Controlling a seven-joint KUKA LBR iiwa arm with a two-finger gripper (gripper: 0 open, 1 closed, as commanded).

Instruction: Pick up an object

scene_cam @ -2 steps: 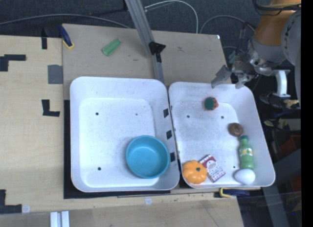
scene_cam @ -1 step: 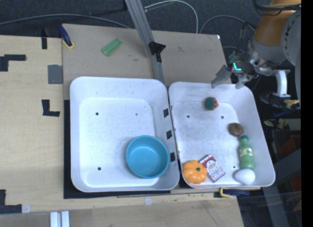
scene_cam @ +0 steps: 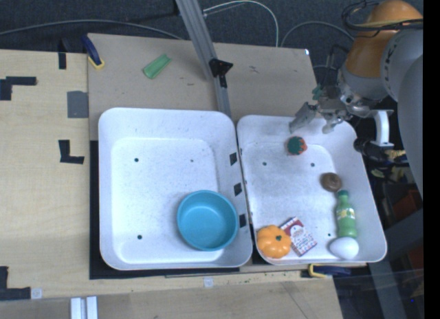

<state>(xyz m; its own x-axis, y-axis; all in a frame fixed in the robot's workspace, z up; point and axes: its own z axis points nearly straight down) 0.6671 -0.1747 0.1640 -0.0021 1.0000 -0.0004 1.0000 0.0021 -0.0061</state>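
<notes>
My gripper (scene_cam: 317, 121) hangs open over the far edge of the right bin (scene_cam: 275, 173), with nothing between its fingers. A small teal and orange ball (scene_cam: 296, 146) lies just in front of it and slightly left, apart from the fingers. Nearer along the right wall are a brown lump (scene_cam: 331, 181), a green bottle (scene_cam: 346, 213) lying down and a white egg (scene_cam: 344, 247). An orange pumpkin (scene_cam: 274, 241) and a red and white packet (scene_cam: 300, 236) sit at the near edge. A blue bowl (scene_cam: 207, 219) stands in the left bin (scene_cam: 137, 173).
A slanted metal pole (scene_cam: 199, 29) comes down to the bench just behind where the two bins meet. A green block (scene_cam: 157, 66) and a blue and yellow clamp (scene_cam: 92, 52) lie on the bench behind the left bin. Cables (scene_cam: 261, 15) run along the back.
</notes>
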